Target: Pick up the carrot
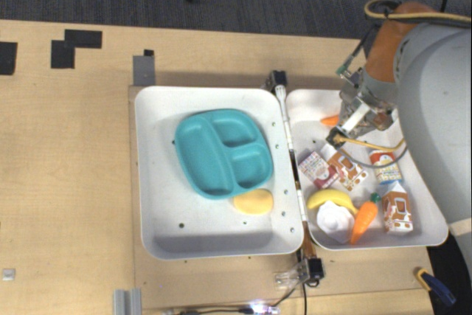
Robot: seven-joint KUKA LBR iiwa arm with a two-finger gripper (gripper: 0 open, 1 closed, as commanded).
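carrot point(363, 220) lies at the near end of the right bin point(383, 242), tucked between a white ball point(334, 220) and a carton point(397, 212). teal plate point(221, 153) sits in the left bin point(169, 225). gripper point(352, 105) hangs over the right bin's far end, well apart from the carrot. open or closed, can't tell.

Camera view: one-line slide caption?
Pincer over the right bin's far end, carrot untouched at the near end beside a banana; teal plate in the left bin.
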